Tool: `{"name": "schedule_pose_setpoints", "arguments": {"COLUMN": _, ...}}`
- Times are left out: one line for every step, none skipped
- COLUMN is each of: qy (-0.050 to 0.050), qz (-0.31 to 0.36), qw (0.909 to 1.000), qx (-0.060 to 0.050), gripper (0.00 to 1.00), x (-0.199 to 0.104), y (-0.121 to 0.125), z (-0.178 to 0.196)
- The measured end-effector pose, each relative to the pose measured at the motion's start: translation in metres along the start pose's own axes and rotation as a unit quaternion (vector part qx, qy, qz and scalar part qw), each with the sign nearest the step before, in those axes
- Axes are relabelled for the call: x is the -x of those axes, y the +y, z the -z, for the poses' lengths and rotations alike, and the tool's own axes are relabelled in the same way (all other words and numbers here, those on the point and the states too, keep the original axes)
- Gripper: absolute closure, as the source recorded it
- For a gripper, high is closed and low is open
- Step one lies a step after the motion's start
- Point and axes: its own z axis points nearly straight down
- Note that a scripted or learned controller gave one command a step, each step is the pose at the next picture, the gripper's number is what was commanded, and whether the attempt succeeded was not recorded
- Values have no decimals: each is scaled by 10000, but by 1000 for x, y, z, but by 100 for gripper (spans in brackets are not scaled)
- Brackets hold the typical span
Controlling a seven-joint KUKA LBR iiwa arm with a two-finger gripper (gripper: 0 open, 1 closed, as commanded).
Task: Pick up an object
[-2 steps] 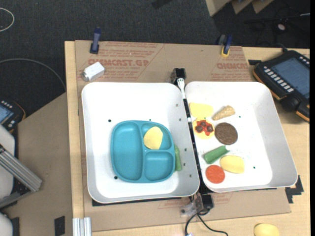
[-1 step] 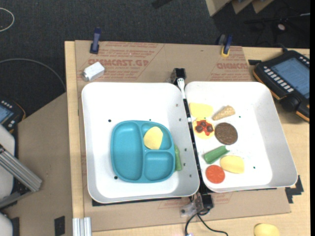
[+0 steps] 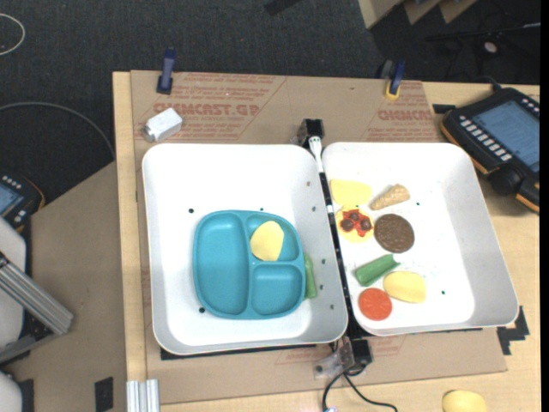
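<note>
Two white bins sit side by side on a cardboard sheet (image 3: 257, 101). The left bin (image 3: 171, 230) holds a teal divided plate (image 3: 225, 264). A yellow rounded piece (image 3: 267, 240) lies in the plate's upper right compartment, and a thin green piece (image 3: 310, 277) is wedged between the plate's right rim and the bin wall. The right bin (image 3: 463, 230) has the loose candidates, all clustered in its left half: a flat yellow slice (image 3: 347, 193) near the top with a tan wedge (image 3: 390, 196) just beside it, a small red-and-dark cluster (image 3: 355, 222) touching the slice's lower edge, and a brown disc (image 3: 394, 233) just right of that. Lower down, a green oblong item (image 3: 376, 269) lies tilted, with a yellow lump (image 3: 405, 287) and a red-orange round piece (image 3: 374, 303) close under it. Gripper state: cannot tell. Off the bins there's a small white block (image 3: 163, 124) on the cardboard at upper left, a clamp (image 3: 166, 71) on the far edge, and a handheld pendant (image 3: 502, 136) at right.
</note>
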Motion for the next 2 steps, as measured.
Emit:
{"name": "schedule_pose_setpoints", "arguments": {"qy": -12, "qz": -1, "qw": 10000, "qx": 23, "gripper": 100, "x": 0, "y": 1, "z": 11}}
{"name": "schedule_pose_setpoints", "arguments": {"qy": -25, "qz": -1, "qw": 10000, "qx": 48, "gripper": 100, "x": 1, "y": 2, "z": 22}}
